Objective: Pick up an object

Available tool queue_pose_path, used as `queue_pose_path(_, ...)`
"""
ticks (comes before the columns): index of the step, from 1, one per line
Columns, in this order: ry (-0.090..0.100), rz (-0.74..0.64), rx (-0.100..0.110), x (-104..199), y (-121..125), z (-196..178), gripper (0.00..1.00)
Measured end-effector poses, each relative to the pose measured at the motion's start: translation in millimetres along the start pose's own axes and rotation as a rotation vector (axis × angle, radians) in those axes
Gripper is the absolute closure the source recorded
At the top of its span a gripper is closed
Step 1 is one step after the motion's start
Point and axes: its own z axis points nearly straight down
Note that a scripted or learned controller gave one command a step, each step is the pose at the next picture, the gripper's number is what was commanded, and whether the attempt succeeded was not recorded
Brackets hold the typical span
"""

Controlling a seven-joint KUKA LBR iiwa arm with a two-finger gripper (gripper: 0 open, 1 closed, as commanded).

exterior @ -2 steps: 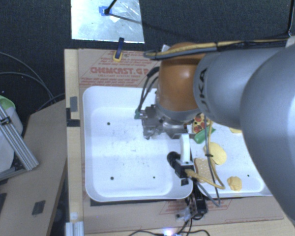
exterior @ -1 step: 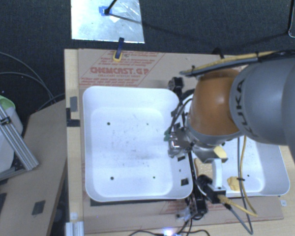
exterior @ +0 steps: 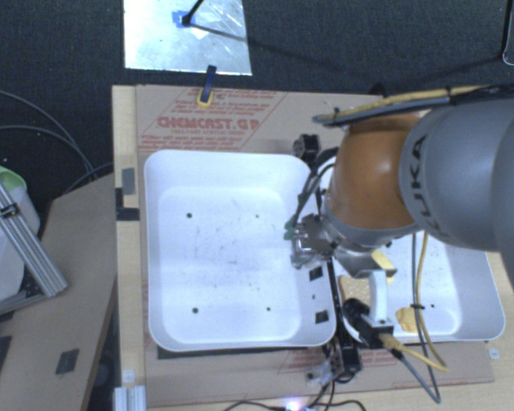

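Fingers' opening cannot be told beneath the grey arm [exterior: 463,178]. A small tan object [exterior: 353,287] and a flat yellow piece [exterior: 407,319] lie in the right bin [exterior: 488,315], near its left wall.

Even, moderately bright overhead light. The left white bin [exterior: 214,255] is nearly overexposed, with soft shading along its walls. A foil sheet [exterior: 187,22] at 12 o'clock shows glare. The dark floor [exterior: 51,41] looks grainy; overall focus is slightly soft.
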Motion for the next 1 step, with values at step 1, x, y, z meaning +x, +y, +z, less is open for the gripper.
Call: queue_pose_path(1,-0.004,0.005,-0.003,-52.9,47.4,-7.3,1.0)
